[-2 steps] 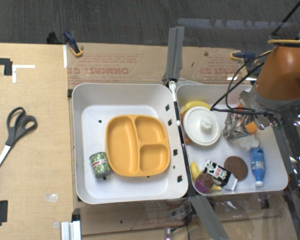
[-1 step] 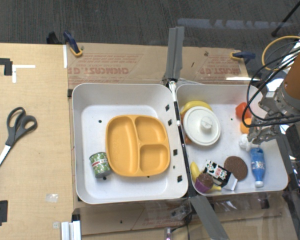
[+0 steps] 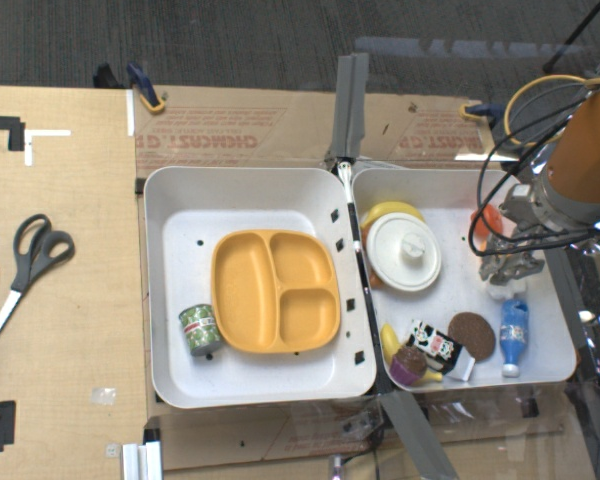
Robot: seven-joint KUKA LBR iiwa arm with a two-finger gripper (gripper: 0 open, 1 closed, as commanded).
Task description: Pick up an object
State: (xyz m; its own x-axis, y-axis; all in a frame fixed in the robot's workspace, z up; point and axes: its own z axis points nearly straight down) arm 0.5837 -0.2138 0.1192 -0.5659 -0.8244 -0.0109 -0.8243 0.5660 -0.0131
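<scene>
One blue bottle (image 3: 514,337) lies just at six o'clock from the end effector (image 3: 507,268), long axis running twelve-to-six in the right bin (image 3: 560,298); whether its fingers are spread I cannot tell.

I am working at a lab test bench: two white bins (image 3: 170,368) are sitting on taped-down cardboard (image 3: 230,138), cables (image 3: 525,118) are looping off my arm, and scissors (image 3: 25,268) are lying on the plywood top.

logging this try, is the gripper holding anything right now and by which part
Cannot be told. The gripper hangs just above the blue bottle in the right bin, with nothing visibly in it.
</scene>
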